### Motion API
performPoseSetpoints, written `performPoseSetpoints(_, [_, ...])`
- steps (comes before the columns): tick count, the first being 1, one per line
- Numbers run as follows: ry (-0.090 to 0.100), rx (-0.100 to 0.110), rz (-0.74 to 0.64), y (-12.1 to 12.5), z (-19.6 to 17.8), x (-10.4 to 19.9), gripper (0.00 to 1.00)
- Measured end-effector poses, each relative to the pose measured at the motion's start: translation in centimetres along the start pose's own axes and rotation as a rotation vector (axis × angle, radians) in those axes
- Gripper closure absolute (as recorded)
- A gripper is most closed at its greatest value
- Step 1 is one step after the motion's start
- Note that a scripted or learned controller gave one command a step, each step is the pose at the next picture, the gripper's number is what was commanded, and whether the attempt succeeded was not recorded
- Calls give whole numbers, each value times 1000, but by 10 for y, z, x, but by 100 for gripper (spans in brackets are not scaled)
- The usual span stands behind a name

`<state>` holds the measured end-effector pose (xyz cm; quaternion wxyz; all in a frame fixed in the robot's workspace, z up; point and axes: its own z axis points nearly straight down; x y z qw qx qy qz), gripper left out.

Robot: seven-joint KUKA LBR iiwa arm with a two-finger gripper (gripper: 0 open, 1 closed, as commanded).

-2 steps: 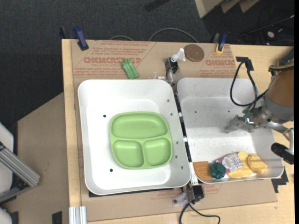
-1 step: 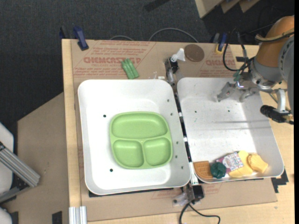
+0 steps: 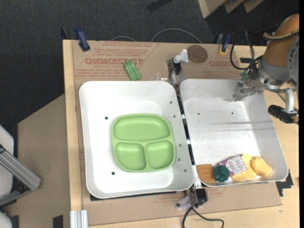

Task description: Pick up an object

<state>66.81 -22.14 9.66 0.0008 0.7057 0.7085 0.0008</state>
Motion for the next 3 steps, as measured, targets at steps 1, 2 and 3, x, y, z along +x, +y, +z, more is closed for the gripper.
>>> performPoseSetpoints(1, [-3,-3,-1,1,-11,0,100])
performPoseSetpoints(2, [-6,-6,-2,2,-21,0,100])
performPoseSetpoints(3, [-9,-10,-3,2,-32,0,100])
